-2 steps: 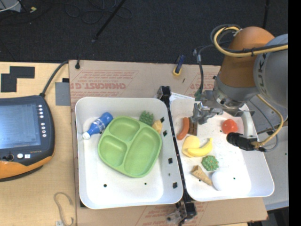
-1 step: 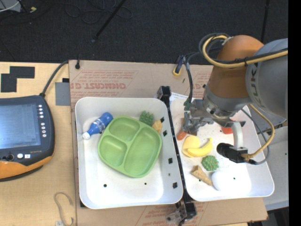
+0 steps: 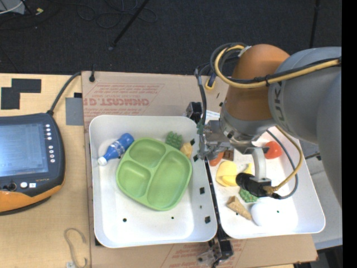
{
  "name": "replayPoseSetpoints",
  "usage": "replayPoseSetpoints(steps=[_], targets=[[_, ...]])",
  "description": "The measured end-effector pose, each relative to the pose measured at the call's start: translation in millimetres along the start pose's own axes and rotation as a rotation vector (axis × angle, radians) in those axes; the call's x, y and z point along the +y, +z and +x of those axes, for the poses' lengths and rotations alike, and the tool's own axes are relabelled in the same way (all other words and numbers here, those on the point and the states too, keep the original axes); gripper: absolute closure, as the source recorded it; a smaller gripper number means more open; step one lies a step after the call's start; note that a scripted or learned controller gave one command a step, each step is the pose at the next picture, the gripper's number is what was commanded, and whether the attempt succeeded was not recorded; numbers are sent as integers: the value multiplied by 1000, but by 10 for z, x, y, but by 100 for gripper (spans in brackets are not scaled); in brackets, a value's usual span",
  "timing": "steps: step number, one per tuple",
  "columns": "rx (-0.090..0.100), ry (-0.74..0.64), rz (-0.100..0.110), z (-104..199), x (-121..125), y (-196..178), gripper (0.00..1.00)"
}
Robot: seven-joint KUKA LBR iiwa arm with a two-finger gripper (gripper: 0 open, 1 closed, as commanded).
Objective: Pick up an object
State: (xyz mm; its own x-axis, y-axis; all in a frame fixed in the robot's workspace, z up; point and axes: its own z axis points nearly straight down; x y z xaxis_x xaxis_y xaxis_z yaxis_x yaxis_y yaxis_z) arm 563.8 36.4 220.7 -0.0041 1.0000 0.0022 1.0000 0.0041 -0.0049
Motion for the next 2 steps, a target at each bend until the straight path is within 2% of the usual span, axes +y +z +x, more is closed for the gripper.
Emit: replayPoseSetpoints(steps=[1,2], targets=[[-2,4,-1,-109,22,-54,100],[-2,8,1,-68,-103,37,100]])
